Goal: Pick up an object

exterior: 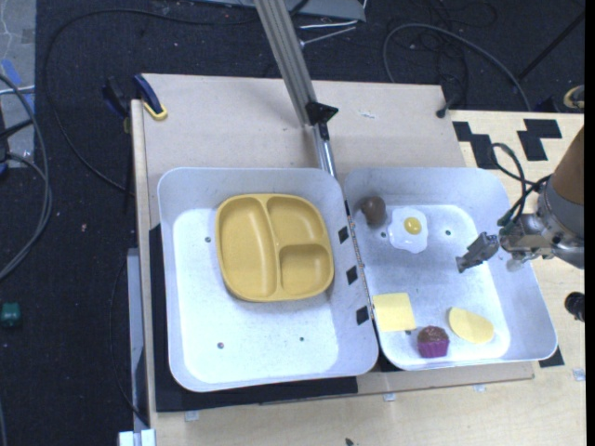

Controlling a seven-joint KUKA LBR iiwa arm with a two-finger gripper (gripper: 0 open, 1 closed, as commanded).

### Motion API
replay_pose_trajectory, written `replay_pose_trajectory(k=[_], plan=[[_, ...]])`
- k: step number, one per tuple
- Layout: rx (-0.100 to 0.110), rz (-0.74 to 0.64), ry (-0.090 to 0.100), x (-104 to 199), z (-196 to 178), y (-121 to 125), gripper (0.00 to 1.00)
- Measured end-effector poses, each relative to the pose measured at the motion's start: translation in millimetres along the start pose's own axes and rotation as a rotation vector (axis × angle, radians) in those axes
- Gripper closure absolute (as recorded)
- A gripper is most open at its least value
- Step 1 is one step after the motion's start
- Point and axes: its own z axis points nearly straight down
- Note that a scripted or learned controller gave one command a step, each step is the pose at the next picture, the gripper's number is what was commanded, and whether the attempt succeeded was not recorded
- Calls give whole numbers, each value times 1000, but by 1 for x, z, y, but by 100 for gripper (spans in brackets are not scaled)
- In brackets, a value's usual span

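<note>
purple toy [432, 341] sits near the bin's front edge; gripper [476, 252] hovers, state unclear

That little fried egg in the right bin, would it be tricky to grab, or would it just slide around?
The fried egg looks flat and low, so the jaws would probably find little edge to pinch. Its glossy surface suggests hard plastic, likely stiff and light. On the smooth right bin floor, a sideways nudge would probably make it slide, not roll.

Fried egg [409, 229], flat, near right bin's far wall.
</note>
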Motion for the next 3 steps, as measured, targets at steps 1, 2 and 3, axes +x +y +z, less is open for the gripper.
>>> replay_pose_trajectory(k=[1,2,3], plan=[[-1,0,-1,-5,61,4,0],[-9,0,-4,-6,112,5,0],[-14,0,-7,-7,98,7,100]])
